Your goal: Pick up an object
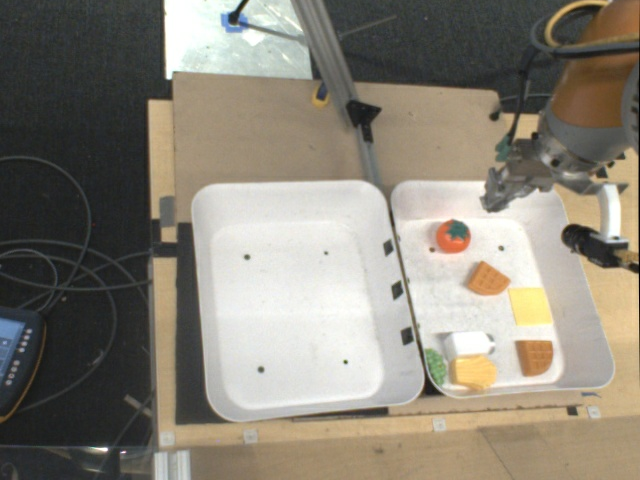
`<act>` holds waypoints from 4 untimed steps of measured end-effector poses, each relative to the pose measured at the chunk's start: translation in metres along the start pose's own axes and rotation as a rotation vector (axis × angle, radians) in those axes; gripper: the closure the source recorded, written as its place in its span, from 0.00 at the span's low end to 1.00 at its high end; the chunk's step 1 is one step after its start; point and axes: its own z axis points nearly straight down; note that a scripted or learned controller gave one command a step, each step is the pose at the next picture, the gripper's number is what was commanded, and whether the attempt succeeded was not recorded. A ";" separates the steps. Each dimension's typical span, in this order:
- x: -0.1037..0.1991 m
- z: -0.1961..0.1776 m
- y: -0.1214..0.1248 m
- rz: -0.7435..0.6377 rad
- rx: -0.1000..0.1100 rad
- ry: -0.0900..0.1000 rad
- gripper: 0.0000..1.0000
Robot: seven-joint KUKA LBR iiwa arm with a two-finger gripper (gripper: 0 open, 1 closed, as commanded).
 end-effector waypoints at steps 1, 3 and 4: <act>0.060 0.009 -0.005 -0.001 0.003 0.002 1.00; 0.151 0.021 -0.030 0.000 0.005 0.001 1.00; 0.207 0.010 -0.043 -0.002 0.001 0.002 1.00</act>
